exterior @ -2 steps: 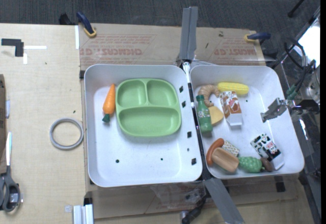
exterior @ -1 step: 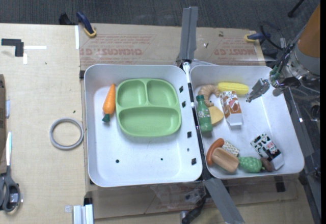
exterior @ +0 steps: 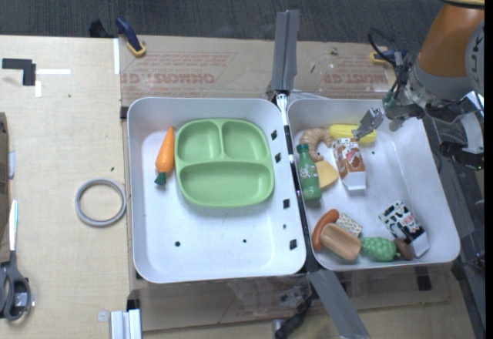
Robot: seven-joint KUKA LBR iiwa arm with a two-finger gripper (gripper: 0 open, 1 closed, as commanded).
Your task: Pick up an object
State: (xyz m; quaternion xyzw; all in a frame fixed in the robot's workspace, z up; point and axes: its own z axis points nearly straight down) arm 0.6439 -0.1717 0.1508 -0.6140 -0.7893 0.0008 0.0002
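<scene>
You have open floor along the right bin (exterior: 431, 168)'s right side; the bottle (exterior: 309, 172), carton (exterior: 351, 162) and corn (exterior: 350, 132) crowd its left.

My pincer (exterior: 371, 120) hung over the right bin (exterior: 431, 176), just above the yellow corn (exterior: 344, 132); in the left bin (exterior: 146, 199) sat a green tray (exterior: 225, 162) beside a carrot (exterior: 165, 154).

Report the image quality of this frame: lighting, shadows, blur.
Camera view: even, soft overhead lighting; the green tray and carrot are sharp, casting faint shadows on the left bin; the gripper near the corn is slightly soft; no strong glare.
</scene>
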